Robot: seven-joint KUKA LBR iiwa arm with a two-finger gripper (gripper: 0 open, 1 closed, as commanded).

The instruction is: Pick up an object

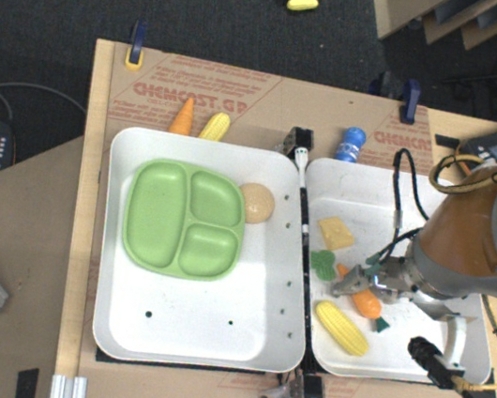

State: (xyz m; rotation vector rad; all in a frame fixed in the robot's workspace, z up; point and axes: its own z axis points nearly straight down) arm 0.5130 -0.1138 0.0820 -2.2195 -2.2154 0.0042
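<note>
1. The arm (471,233) reaches in from the right over the right bin (447,371), its orange band above the wrist and the tool (358,281) low in the bin's left half.
2. The tool's fingers point left and stand slightly apart; nothing shows between them, so it is open and grips nothing.
3. An orange toy (366,305), round and small, lies just beside the tool on its near side, touching or almost touching the fingers; which of the two cannot be told.
4. A green piece (323,264) lies just left of the tool, near the bin's left wall.
5. A yellow wedge (336,233) lies farther back in the same bin, apart from the tool.
6. A yellow corn cob (342,328) lies near the front of the right bin, on the near side of the orange toy and close to it.
7. The left bin (197,327) holds a green divided plate (185,220) in its far left part and a tan ball (255,202) just right of the plate, by the far rim.
8. On the desk (247,98) beyond the bins lie a carrot (182,117), a yellow toy (215,126) and a blue bottle (351,145).
</note>
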